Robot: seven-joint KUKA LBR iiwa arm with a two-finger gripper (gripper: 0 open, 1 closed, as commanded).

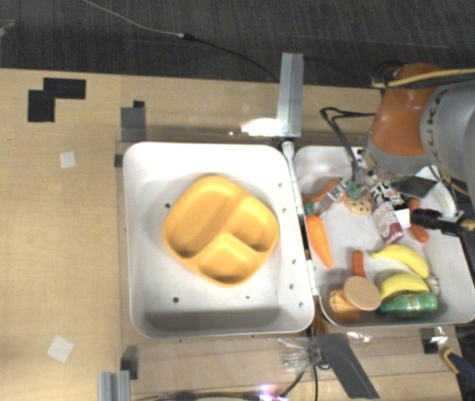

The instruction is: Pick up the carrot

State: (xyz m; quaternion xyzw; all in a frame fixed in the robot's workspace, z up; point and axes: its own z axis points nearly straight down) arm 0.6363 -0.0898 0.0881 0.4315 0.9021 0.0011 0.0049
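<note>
The carrot [318, 239] is orange with a small green top and lies along the left wall of the right bin [468, 295], its tip pointing toward the front. My gripper [360, 180] hangs over the back of that bin, behind and to the right of the carrot and apart from it. The grey arm with its orange band [400, 119] hides the gripper from above. A small orange piece [329, 193] and a speckled round thing [356, 199] lie just under the gripper.
The right bin also holds two yellow bananas [405, 261], a green item [411, 306], a tan disc [361, 292], a small red sausage [358, 262] and a white-and-red packet [387, 217]. A yellow divided plate [221, 228] sits in the left bin [150, 299].
</note>
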